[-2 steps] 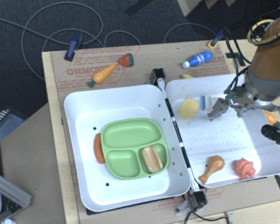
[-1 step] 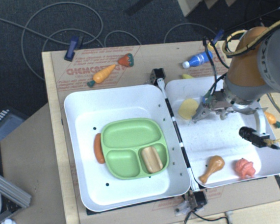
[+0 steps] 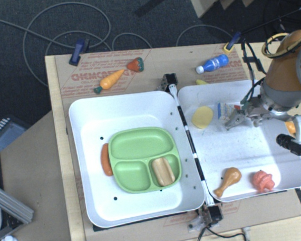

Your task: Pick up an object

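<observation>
Stock for you: yellow disc (image 3: 202,117) lying in right bin (image 3: 283,184) near the gripper (image 3: 234,119), probably light, stiff, slick plastic, so you are gripping across its edges; claw state I cannot tell.

Even, fairly bright overhead light falls on the bench (image 3: 150,226). The two white bins come out near overexposed: the left bin (image 3: 90,149) glows pale along its floor, and the right bin (image 3: 282,168) shows faint speckle rather than glare. Shadows are soft and short, tucked close under the green divided tray (image 3: 142,144) and the toy drumstick (image 3: 228,180). The dark carpet (image 3: 15,35) beyond the bench's far edge is dim. Focus is mildly soft everywhere, with slight grain.
</observation>
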`<state>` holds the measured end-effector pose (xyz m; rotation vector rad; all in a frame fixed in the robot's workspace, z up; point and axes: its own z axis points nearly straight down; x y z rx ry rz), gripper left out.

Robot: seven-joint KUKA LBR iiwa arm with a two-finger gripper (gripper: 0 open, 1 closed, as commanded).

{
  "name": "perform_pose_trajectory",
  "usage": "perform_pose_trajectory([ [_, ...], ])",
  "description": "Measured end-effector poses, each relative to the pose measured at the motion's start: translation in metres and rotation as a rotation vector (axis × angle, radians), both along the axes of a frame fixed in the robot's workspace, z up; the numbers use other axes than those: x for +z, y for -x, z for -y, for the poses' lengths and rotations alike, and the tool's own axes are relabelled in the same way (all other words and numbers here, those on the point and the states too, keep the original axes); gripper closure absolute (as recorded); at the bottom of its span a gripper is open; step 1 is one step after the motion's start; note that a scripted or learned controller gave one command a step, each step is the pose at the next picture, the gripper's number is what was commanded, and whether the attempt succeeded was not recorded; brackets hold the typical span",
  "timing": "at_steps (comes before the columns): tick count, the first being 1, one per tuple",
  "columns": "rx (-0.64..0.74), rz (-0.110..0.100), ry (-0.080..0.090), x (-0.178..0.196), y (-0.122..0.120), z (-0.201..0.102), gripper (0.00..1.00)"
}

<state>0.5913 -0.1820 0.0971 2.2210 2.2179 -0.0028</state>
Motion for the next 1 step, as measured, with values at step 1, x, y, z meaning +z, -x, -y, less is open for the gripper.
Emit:
perform_pose_trajectory([
  [1, 0.002, -0.003, -0.005, -0.0131, 0.0389, -0.0536, 0.0],
])
